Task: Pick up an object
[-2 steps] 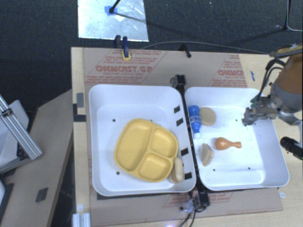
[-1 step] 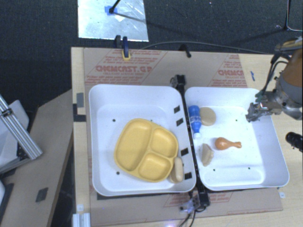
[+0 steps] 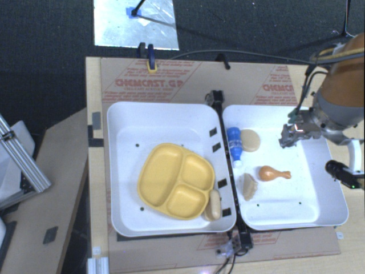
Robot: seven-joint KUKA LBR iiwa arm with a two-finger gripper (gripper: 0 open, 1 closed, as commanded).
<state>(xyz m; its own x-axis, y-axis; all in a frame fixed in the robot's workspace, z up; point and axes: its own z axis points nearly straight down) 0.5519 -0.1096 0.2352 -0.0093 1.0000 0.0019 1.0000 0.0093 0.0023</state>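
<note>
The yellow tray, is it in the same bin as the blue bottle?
No, the yellow tray lies in the left bin, while the blue bottle lies in the right bin.

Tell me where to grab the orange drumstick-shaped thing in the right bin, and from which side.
Grip the orange drumstick-shaped thing across its narrow handle end, which points toward the arm's side of the right bin. It lies flat with bare floor around it, so coming straight down from above seems best, with the pincer closing across the slim neck rather than the bulbous end.

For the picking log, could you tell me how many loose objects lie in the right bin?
4: a blue bottle by the divider, a tan round piece beside it, an orange gourd-shaped toy mid-bin, a beige piece below.
</note>
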